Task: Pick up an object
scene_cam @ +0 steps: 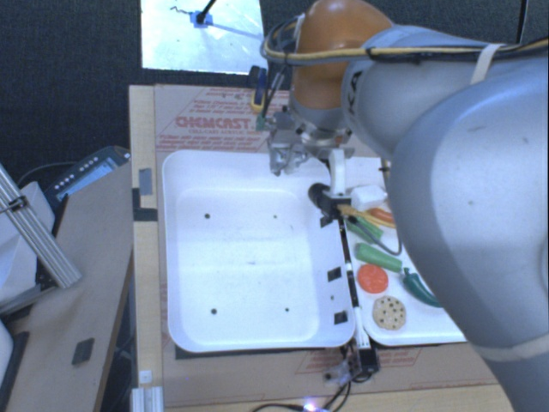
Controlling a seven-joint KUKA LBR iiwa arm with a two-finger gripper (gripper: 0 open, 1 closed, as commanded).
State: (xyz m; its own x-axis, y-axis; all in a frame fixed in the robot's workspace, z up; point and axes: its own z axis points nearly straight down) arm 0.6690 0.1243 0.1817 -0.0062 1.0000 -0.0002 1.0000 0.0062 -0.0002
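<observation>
1. My gripper (286,166): metal, pointing down, hanging over the back rim of the left bin (169,230), close to that bin's back right corner. I cannot tell whether it is open or shut, as the tips are too small and blurred. I see nothing held in it.

2. My arm (463,170): reaches in from the view's right. The orange band (334,41) sits directly above the gripper, and the grey bulk covers much of the right bin (412,337).

3. White block (369,197): the item nearest my gripper, to its right and a little toward the front, in the right bin.

4. Orange-red piece (380,217): long, lying just in front of the white block.

5. Green piece (377,256): elongated and light green, further forward from my gripper.

6. Red disc (373,278): round and flat, just in front of the green piece.

7. Cookie (389,312): tan and round with dark spots. It lies farthest from my gripper, near the right bin's front rim.

8. Dark green piece (420,288): beside the red disc, partly hidden under my arm.

9. Cardboard sheet (206,123): red-printed, lying under both bins and showing behind my gripper.
</observation>
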